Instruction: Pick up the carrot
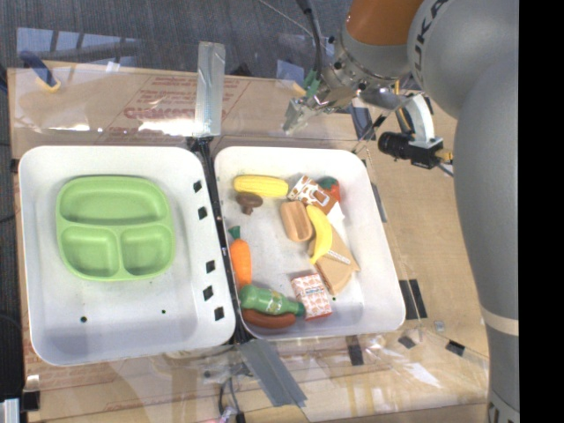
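One carrot point(240, 260) by the right bin's point(381, 236) left wall, end effector point(298, 113) above, released.

The carrot point(240, 258) was small and orange, with a bit of green at its top end. It lay flat in the right bin point(374, 236), close to the left wall, with the green end pointing to the far side.

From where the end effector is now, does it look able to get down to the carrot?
Probably yes. The carrot lies uncovered by the right bin's left wall, though that wall and the green toy at its lower end crowd it. The end effector is above the bin's far rim.
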You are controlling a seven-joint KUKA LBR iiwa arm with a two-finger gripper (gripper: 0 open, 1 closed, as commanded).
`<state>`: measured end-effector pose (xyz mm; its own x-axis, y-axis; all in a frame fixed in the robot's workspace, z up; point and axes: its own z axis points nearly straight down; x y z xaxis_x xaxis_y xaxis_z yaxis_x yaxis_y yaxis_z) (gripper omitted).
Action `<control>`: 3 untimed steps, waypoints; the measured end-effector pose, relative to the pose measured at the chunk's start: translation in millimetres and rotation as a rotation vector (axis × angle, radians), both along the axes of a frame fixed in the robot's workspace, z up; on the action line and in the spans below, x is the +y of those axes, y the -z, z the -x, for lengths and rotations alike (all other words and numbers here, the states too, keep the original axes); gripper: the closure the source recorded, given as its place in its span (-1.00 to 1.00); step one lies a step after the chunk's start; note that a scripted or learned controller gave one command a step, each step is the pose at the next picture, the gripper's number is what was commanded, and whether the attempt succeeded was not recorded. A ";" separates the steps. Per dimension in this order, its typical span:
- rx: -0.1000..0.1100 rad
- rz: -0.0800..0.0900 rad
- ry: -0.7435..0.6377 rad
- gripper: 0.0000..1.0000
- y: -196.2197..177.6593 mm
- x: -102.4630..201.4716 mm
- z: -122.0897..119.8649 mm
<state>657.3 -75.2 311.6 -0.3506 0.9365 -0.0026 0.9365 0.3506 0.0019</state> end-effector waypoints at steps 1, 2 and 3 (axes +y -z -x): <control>0.000 0.001 -0.044 1.00 -11.0 5.2 0.0; -0.001 -0.001 -0.081 1.00 -36.7 54.0 0.0; 0.005 -0.001 -0.145 1.00 -9.7 74.5 41.9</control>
